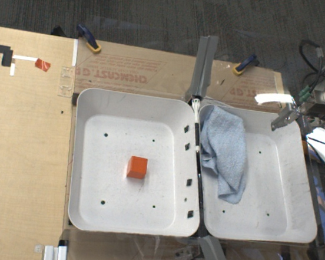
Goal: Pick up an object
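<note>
Bench: brown cardboard sheet (157, 78) under two white bins, dark floor behind. From my remote station I log orange-red cube (137, 168), small, upright, sitting alone near centre of left bin (87, 164). Blue-grey towel (224, 155) lies crumpled in right bin (278, 195), bunched against divider, draping toward middle. Two clamps (89, 38) pin cardboard's far edge. Gripper (285, 120) hangs at right bin's far right corner, well apart from cube; jaw state I cannot tell.

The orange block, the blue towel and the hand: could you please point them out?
orange block (137, 167), camera view, top face.
blue towel (225, 149), camera view, middle of the cloth.
hand (284, 120), camera view, fingertip end.
</note>
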`<action>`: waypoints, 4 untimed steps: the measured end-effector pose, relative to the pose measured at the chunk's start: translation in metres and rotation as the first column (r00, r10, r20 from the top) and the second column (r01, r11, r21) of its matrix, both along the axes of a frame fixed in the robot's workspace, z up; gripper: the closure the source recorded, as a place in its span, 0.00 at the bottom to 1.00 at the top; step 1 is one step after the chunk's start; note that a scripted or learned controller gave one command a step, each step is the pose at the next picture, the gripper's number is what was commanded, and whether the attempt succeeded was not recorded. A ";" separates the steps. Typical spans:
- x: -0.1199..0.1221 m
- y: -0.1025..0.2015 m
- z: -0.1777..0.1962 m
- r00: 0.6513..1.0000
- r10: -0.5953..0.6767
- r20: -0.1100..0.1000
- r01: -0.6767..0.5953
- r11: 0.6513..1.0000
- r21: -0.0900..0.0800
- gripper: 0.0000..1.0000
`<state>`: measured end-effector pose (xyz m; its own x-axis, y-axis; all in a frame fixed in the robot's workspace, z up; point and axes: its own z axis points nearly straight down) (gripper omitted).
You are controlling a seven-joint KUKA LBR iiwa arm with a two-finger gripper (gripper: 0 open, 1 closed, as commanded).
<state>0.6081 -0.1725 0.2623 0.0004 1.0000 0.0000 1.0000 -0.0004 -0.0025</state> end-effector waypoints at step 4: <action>0.052 0.071 -0.081 0.853 0.522 0.006 -0.522 0.853 -0.004 1.00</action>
<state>0.6599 -0.1018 0.1812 -0.5219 0.8530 -0.0042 0.8530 0.5219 0.0032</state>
